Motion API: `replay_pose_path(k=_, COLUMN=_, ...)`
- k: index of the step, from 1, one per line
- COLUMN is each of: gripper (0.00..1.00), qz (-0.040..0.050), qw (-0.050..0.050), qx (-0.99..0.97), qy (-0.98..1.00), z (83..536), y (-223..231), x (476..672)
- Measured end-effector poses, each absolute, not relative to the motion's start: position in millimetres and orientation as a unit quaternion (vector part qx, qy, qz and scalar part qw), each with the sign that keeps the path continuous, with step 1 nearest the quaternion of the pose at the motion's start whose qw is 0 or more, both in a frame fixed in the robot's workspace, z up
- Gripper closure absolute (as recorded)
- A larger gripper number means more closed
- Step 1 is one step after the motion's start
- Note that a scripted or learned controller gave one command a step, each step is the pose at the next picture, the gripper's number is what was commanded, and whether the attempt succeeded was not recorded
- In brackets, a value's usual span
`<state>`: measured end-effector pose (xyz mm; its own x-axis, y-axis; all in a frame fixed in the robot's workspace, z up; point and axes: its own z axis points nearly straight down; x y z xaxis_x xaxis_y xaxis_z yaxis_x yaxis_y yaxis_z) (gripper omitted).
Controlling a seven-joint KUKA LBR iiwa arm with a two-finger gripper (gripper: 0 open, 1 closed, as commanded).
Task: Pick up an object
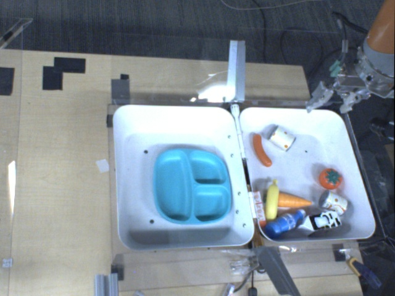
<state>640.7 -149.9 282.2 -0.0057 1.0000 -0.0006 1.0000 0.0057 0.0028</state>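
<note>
The pale wooden bench (62,165) carried two shallow white plastic bins side by side, the left bin (133,134) and the right bin (345,140). A sky-blue divided plastic tray (190,185) lay in the middle of the left one.

I hung just outside the right bin's rim at its one o'clock corner, my jaws (336,97) apart with nothing between them.

The right bin held the small things. A blue plastic bottle (285,222) lay at six o'clock, touching an orange cone-shaped toy carrot (295,200) just above it. A yellow toy banana (271,201) stood beside the carrot at seven o'clock, and a red-orange toy sausage (261,150) lay alone at ten o'clock. A small white cylinder (281,138) sat at eleven o'clock, a black-and-white toy (325,221) and a small white cup (333,201) at five, and a round orange toy tomato (330,178) at four.

I judged the sausage the easiest take: it lay apart from the others, looked light and stiff, though probably smooth and a little slippery. Closing across its narrow middle, at right angles to its length, seemed safest.
</note>
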Motion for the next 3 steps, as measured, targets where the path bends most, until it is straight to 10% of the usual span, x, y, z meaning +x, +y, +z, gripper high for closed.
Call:
replay_pose_path(k=1, gripper=0.00, qz=0.0008, qw=0.001, qx=0.760, qy=0.649, z=153.8, y=-88.8, x=626.9)
replay_pose_path(k=2, gripper=1.00, qz=0.0029, qw=0.002, qx=0.759, qy=0.651, z=165.4, y=-87.5, x=628.7)
replay_pose_path(k=3, gripper=0.00, qz=0.0028, qw=0.002, qx=0.759, qy=0.651, z=165.4, y=-87.6, x=628.7)
